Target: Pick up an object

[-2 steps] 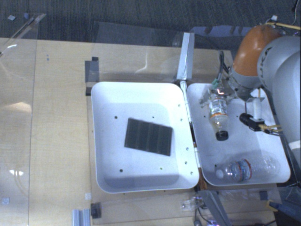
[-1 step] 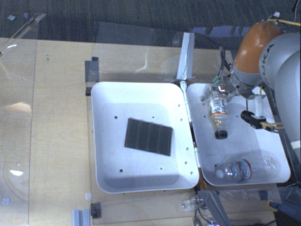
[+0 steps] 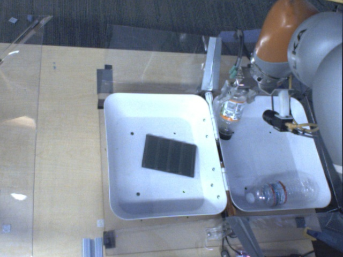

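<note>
- Near edge of the bench (image 3: pixel 53 143): light wood surface; small dark brackets sit at the near-left and far-left corners of the left bin.
- Right bin (image 3: pixel 278 159), near end: a clear plastic water bottle (image 3: pixel 276 193) lies on its side along the near wall, white cap pointing left, label band with blue and red print around its middle. It is well apart from the arm.
- Left bin (image 3: pixel 123 159), middle of the floor: a flat dark rectangular pad (image 3: pixel 169 155) with faint lengthwise ridges lies slightly skewed, touching none of the walls.
- The two bins stand side by side, rims touching along the centre line.
- Right bin, far-left corner: a second clear bottle (image 3: pixel 231 111) with a white-and-orange label stands roughly upright, slightly tilted, just beside the dividing rim. A small dark patch lies on the bin floor at its base.
- Pincer (image 3: pixel 239 87): directly above that second bottle, at its top end. Its shut-or-open condition: cannot tell, the wrist and bottle overlap there. Whether the bottle is gripped cannot be judged.
- Arm (image 3: pixel 316 47): grey links enter from the right, orange band just above the wrist, over the far end of the right bin. A black fitting with yellowish cabling hangs beside the wrist.
</note>
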Tool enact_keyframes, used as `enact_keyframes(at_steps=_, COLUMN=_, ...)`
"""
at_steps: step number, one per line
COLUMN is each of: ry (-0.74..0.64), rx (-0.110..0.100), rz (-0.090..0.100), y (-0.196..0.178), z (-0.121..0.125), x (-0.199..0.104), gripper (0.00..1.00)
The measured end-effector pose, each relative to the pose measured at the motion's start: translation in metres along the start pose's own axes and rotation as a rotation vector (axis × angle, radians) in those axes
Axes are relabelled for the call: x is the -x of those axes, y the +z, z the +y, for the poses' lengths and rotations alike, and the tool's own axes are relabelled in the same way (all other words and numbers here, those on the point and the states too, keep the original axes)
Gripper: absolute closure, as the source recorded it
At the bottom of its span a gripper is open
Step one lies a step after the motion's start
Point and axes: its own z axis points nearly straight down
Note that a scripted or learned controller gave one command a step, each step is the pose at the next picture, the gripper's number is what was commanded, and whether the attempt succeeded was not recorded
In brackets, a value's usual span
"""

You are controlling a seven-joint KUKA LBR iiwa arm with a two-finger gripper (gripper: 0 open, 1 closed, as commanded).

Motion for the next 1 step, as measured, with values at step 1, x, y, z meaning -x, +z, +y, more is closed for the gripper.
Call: enact_keyframes(at_steps=1, ry=-0.415, rx=-0.001, rz=-0.001, y=-0.1049, z=-0.0003, x=0.0078, gripper=1.00)
